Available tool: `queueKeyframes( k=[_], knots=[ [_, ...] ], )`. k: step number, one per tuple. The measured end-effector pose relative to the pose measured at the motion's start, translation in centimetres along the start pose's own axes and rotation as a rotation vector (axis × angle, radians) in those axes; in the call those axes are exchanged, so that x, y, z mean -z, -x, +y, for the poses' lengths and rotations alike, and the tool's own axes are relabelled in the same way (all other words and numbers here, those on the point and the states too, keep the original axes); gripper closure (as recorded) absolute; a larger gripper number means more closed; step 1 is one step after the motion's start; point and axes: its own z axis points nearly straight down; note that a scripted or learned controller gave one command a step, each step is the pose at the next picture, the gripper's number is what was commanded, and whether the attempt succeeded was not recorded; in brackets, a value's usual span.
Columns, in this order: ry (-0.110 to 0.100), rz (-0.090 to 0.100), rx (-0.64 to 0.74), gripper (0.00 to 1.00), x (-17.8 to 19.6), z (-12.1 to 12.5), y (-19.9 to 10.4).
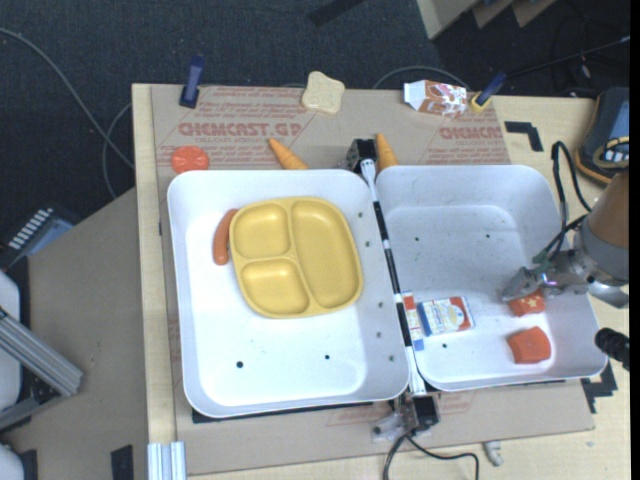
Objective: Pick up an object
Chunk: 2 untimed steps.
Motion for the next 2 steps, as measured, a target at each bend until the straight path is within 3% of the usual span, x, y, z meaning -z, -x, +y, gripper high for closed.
queueKeyframes(
  k=[1,2],
  knots=[
    [0.003,-0.01,-0.005,1.0,-0.8,-0.7,-7.7],
    [0.001,0.0,0.001,1.0,9.0,2.2,-14.9]
  ],
)
